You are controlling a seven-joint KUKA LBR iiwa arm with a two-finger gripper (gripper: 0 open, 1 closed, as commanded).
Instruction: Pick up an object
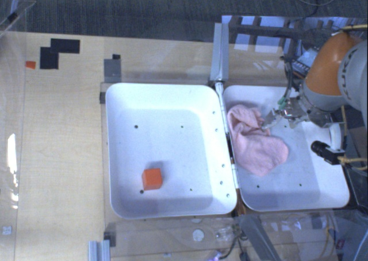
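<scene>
The pink cloth (256, 145) lies bunched up in the right bin (322, 196), in the middle right part of the picture. It sits on the left side of that bin, close to the wall that the two bins share. The cloth is longer one way than the other. Its long way runs from the upper left down to the lower right, with a folded lump at the top and a rounder lump at the bottom.

The gripper (276, 113) is just beside the top right edge of the cloth. So the cloth lies to the left of the gripper and below it in the picture. The tips look like they touch the cloth's edge or are right at it, but I cannot be sure. I cannot tell if the fingers are apart or together, because they are small and dark against the cloth.

The arm (333, 73) comes in from the upper right corner of the picture. Its orange band is up high, and the wrist bends down and to the left toward the cloth.

I think the next move needs a small step to the left and down, so the tips get over the thick part of the cloth.

An orange block (152, 179) sits in the left bin (121, 139), near its lower left corner, well apart from the gripper.
</scene>
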